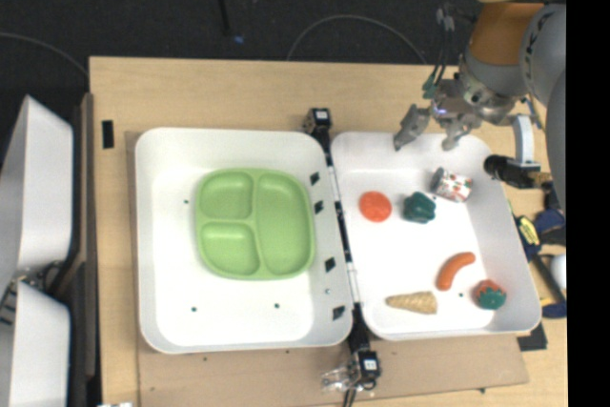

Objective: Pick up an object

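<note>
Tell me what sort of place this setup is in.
Most likely a robotics lab test bench, not a home or kitchen. A robot arm's gripper, fingers spread, hangs above two white bins on a wooden board, cables trail over the dark floor, and the objects are toy foods such as a sausage.

this is a robotics lab. two white bins (152, 234) sit on a plywood bench (238, 95), with loose cables (343, 29) on dark floor beyond the bench.

Tan wooden bench (210, 91), two white bins on it, left bin (167, 300), right bin (381, 157), side by side
</note>
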